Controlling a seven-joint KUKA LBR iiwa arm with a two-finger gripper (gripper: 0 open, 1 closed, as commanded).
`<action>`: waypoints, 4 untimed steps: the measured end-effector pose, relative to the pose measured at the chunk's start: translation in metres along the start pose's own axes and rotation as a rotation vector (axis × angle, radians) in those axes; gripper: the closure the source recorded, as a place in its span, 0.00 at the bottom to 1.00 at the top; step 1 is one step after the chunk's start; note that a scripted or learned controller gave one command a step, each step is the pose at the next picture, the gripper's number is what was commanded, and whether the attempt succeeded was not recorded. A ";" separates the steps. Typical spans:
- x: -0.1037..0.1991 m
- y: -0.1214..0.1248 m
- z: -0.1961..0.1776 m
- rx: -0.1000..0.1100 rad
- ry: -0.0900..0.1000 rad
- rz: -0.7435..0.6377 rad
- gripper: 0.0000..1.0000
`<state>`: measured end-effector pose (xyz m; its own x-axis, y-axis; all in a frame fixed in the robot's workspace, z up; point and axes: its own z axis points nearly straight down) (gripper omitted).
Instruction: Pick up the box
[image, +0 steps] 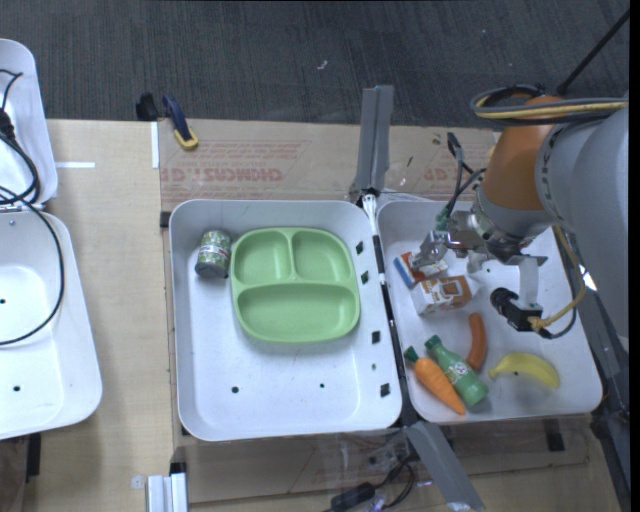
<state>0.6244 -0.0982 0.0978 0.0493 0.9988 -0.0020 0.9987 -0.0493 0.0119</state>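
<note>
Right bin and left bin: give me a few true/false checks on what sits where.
1. The green divided plate lies in the left bin. True.
2. The banana lies in the left bin. False: it lies in the right bin, near its lower right corner.
3. The small can sits left of the plate. True.
4. The box stands on the plate. False: it lies in the right bin, just below the hand.
5. The carrot and the green bottle lie side by side in the right bin. True.
</note>
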 end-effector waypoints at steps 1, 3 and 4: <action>0.000 0.000 0.000 0.000 0.000 0.000 0.00; 0.033 -0.039 -0.191 0.012 0.001 -0.104 0.00; 0.063 -0.025 -0.096 0.016 0.002 -0.144 0.00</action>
<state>0.6019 -0.0336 0.1936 -0.0942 0.9956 -0.0008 0.9955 0.0942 -0.0044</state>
